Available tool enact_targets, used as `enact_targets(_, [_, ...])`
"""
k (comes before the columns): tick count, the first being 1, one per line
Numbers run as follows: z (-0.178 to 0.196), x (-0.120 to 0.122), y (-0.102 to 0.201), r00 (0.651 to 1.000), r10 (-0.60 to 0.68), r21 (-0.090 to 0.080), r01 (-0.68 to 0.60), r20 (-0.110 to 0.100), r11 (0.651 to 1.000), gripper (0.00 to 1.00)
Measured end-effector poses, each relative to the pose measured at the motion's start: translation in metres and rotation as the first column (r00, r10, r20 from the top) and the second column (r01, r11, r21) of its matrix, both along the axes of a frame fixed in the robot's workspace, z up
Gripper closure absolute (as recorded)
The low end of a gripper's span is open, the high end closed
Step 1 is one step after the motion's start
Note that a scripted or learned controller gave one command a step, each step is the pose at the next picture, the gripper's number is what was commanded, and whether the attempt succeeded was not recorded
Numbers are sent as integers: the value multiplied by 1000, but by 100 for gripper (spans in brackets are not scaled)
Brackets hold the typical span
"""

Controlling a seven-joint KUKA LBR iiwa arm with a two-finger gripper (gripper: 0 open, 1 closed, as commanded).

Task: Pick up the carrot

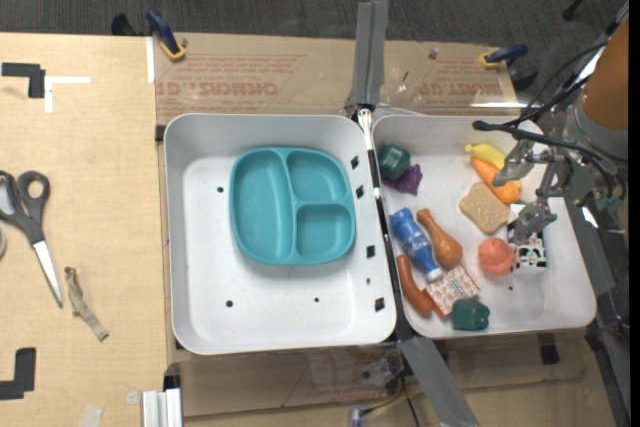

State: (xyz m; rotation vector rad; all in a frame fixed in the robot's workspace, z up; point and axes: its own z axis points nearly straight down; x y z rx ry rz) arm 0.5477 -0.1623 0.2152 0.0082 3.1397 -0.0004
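The carrot (494, 176), short and orange, lies in the right bin (560, 310) just below a yellow banana (486, 155) and above a slice of bread (484, 207). My gripper (528, 190) hangs over the right part of that bin, open. One finger (516, 161) stands at the carrot's right end, and the other finger (541, 212) is lower, near a black-and-white cube (531, 255). Nothing sits between the fingers. I cannot tell whether the upper finger touches the carrot.
The right bin also holds a peach-coloured ball (495, 255), a drumstick (441, 235), a blue bottle (413, 241), a hot dog (412, 283), a red-and-white packet (452, 287), green items (470, 315) and purple grapes (405, 179). The left bin (200, 315) holds a teal divided plate (293, 205). Scissors (32, 220) lie on the bench.
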Motion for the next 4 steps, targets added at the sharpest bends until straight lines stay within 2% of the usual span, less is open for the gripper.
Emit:
enact_targets(1, [-121, 69, -7, 988, -152, 0, 152, 4, 988, 0])
enact_targets(2, [-111, 71, -6, 989, -149, -1, 149, 10, 989, 100])
enact_targets(3, [59, 71, -5, 988, 156, -1, -156, 4, 988, 100])
enact_targets(4, [-81, 58, -50, 870, 494, -1, -494, 1, 870, 100])
